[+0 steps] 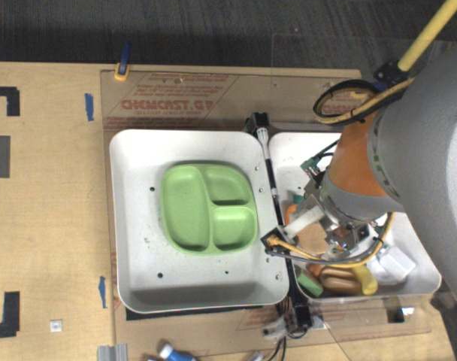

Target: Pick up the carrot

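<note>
The grey arm with its orange band (pixel 356 168) reaches down into the right bin (pixel 289 153). My gripper (pixel 328 233) is low among the items there, mostly hidden under the wrist and cables. A small orange piece that looks like the carrot (pixel 291 212) peeks out just left of the wrist, near the bin's left wall. The view does not show whether the gripper touches it.
The left bin (pixel 138 201) holds a green divided plate (pixel 208 207). In the right bin's front lie a brown sausage-like item (pixel 338 280), a yellow item (pixel 366 280), a green item (pixel 310 283) and a white block (pixel 397 265). A brown round item (pixel 311 239) sits under the wrist.
</note>
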You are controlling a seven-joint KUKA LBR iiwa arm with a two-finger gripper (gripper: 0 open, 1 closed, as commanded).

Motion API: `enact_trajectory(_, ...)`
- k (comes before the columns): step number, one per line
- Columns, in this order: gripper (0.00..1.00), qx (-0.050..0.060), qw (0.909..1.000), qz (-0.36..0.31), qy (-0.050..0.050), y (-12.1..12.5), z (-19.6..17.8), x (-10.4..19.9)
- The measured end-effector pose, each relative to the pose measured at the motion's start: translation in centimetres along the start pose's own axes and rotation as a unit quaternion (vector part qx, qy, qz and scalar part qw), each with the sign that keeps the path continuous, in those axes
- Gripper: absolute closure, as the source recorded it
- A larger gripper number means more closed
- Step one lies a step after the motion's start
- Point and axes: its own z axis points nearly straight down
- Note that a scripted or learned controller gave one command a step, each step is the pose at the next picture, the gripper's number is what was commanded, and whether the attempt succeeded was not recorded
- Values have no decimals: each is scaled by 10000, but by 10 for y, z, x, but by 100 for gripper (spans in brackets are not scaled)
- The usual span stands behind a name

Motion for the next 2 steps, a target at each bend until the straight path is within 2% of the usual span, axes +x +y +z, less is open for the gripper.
enact_trajectory(1, 0, -42, 9993, 379, 15, 67, -1, 3)
enact_trajectory(2, 0, 12, 9968, 805, -7, 1, 0, -1)
